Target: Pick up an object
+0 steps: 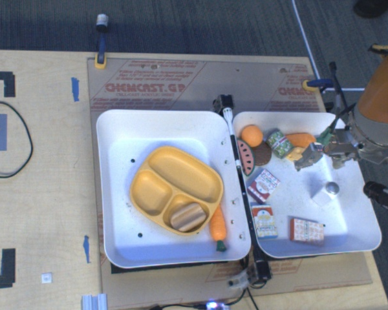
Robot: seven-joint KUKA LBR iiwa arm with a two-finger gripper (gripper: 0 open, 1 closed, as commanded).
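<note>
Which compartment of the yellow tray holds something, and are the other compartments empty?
The small compartment nearest the carrot holds a brownish oval item. The other two compartments of the yellow tray look empty: only bare yellow shows.

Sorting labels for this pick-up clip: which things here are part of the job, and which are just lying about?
Job:
gripper, over the right bin
orange ball, green box, small cartons: candidates for picking

Lying about:
yellow tray in the left bin
carrot
blue clamps
black cable
</note>
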